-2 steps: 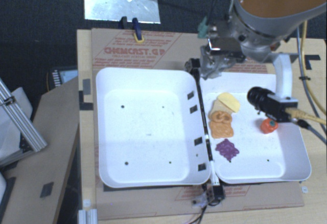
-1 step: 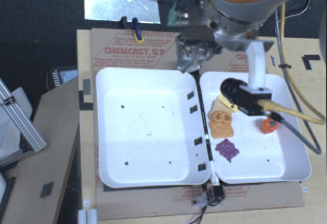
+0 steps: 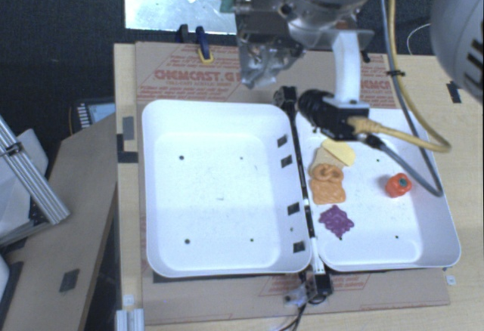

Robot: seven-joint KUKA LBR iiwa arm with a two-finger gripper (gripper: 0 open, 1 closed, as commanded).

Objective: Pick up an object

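Gripper [image 3: 265, 65] hovering beyond white bins, finger state impossible to tell. Small orange round toy [image 3: 398, 185] sitting isolated in right white bin [image 3: 423, 242]: descending centred there seems safest.

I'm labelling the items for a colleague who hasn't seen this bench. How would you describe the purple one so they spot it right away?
Look in the right-hand bin, near the divider between the two bins. The purple object lies nearest the front, just below the orange lumpy piece. It is the only purple item, flat and ragged-edged.
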